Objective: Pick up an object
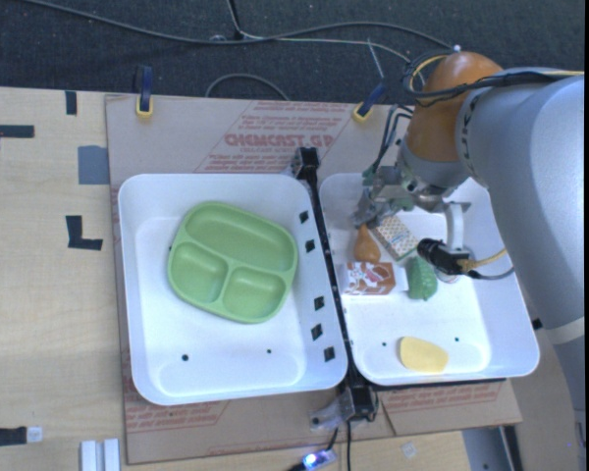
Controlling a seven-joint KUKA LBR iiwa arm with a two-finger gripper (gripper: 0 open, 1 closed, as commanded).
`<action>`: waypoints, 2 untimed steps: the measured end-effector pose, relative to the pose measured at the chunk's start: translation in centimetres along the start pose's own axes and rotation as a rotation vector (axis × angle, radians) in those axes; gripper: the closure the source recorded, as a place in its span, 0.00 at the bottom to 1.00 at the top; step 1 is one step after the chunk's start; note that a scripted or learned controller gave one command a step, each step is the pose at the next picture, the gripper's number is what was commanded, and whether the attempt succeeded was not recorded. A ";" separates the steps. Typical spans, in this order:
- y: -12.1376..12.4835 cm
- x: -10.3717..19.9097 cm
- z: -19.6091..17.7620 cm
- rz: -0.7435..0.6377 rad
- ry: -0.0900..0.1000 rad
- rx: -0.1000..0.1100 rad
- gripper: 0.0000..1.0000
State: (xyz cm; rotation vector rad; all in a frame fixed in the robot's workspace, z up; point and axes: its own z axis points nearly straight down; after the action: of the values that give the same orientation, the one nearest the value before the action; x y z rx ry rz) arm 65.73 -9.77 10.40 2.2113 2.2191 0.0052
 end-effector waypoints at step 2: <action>0.5 0.7 -10.7 0.002 0.003 0.003 1.00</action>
State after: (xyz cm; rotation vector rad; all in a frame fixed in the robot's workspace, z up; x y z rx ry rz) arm 66.14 -9.02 21.13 2.2164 2.2204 0.0058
